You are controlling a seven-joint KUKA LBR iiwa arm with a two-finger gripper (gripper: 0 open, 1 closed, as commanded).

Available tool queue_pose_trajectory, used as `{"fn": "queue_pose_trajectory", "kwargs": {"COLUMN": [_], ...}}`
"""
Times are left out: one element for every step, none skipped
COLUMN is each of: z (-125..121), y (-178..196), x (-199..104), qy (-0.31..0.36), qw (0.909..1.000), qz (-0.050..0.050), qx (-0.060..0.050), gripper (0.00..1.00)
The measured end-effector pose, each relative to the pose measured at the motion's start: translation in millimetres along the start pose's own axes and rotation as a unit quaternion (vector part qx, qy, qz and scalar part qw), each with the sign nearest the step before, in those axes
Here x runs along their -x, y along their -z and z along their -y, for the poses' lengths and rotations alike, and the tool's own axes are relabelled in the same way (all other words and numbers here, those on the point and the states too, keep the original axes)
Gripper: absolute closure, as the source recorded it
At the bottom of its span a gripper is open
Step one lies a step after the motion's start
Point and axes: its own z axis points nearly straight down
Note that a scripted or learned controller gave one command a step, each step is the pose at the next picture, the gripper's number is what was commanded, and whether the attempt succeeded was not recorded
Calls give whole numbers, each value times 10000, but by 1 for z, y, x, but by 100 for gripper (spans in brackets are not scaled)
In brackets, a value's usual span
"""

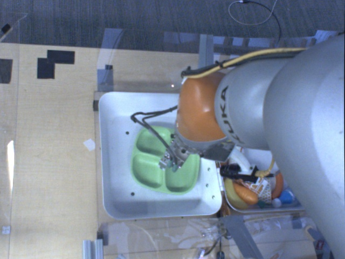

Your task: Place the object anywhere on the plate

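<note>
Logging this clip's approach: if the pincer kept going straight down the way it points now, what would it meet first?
Most likely the green divided plate. The pincer hangs over the plate's middle, inside the left white bin. Height above the plate is unclear from this slanted view, and I cannot tell whether anything sits between its tips.

You are looking at a robotics lab: pale wooden counter (48,161), shallow white plastic bins (116,161), grey carpet (135,7), loose black cable (259,9).

bench: pale wood (48,171), dark carpet beyond its far edge | black L-shaped mark (54,63) near bench's far left corner | small white scrap (89,144) on bench, just left of the left bin | black cable loop (250,11) on carpet | right bin (253,158): jumble of orange, red, blue items
</note>
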Motion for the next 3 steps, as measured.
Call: {"fn": "queue_pose_trajectory", "kwargs": {"z": [5, -22, 20], "y": [63, 48, -5], "x": [-30, -29, -25], "qy": [1143, 740, 1692], "qw": [9934, 9973, 9856], "qz": [9, 0, 7], "qx": [12, 3, 11], "gripper": [100, 100, 100]}}
